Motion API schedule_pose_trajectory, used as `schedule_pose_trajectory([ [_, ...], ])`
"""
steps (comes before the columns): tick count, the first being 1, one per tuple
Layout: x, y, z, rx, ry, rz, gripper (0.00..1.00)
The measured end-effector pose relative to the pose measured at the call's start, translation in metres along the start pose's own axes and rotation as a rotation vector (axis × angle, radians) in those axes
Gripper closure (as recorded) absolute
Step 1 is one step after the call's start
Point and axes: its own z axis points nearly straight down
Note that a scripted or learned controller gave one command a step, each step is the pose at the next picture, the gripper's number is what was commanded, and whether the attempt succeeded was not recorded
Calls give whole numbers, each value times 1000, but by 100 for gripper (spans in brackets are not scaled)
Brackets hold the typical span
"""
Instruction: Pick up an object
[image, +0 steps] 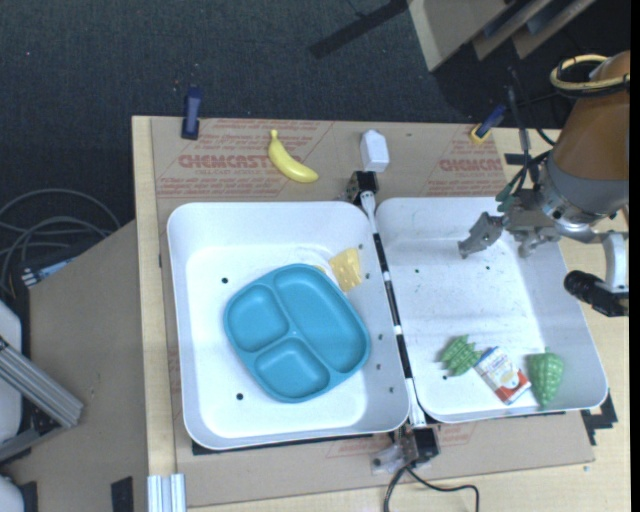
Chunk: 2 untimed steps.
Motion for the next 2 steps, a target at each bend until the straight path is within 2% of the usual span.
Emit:
schedule_pose_trajectory([
  [1, 29, -64, 41, 2, 0, 1, 0],
  [2, 29, -105, 114, 0, 0, 1, 0],
])
